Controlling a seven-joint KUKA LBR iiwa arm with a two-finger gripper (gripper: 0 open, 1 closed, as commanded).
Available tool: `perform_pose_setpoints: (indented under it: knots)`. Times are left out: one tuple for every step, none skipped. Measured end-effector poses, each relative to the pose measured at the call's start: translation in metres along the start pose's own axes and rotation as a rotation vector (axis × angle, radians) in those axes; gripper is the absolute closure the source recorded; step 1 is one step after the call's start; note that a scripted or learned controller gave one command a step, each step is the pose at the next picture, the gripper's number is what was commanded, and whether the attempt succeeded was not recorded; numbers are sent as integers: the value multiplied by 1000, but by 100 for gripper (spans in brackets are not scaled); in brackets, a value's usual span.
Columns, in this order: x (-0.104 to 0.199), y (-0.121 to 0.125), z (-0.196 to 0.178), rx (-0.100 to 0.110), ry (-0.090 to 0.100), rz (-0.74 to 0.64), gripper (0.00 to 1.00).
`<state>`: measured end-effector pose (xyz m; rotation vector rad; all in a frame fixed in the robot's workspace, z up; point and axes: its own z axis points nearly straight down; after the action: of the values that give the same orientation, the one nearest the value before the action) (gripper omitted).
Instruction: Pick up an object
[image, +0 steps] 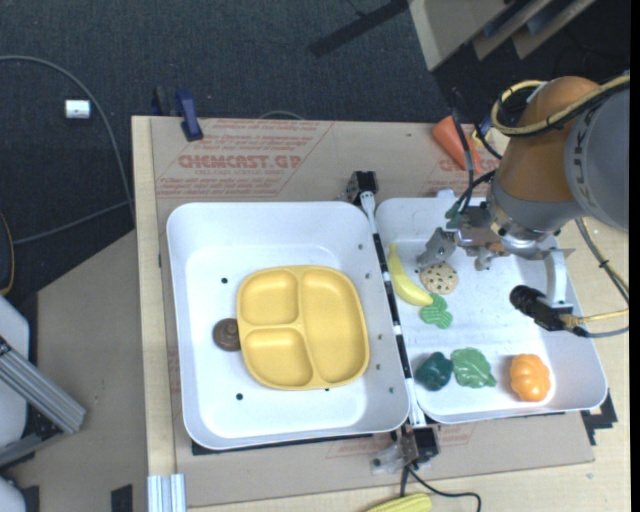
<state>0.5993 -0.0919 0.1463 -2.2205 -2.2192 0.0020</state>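
My gripper (462, 252) hangs over the back of the right bin (578, 345), open, with nothing between its fingers. Just in front of its left finger lies a speckled cookie (438, 277). A yellow banana (405, 280) lies to the cookie's left along the bin wall, and a small green piece (436, 316) sits below the cookie. Along the front of this bin lie a dark green item (433, 371), a light green leafy item (473, 367) and an orange fruit (529, 376).
The left bin (190, 300) holds a yellow divided plate (300, 327) with a brown round object (227, 334) at its left edge. A black part of the arm (535, 306) reaches over the right bin's right side. An orange tool (452, 140) lies behind the bins.
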Motion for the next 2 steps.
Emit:
perform_pose_setpoints:
  knots:
    - [-9, 7, 62, 0, 0, 0, 0]
    - [-9, 11, 47, -11, -1, 0, 100]
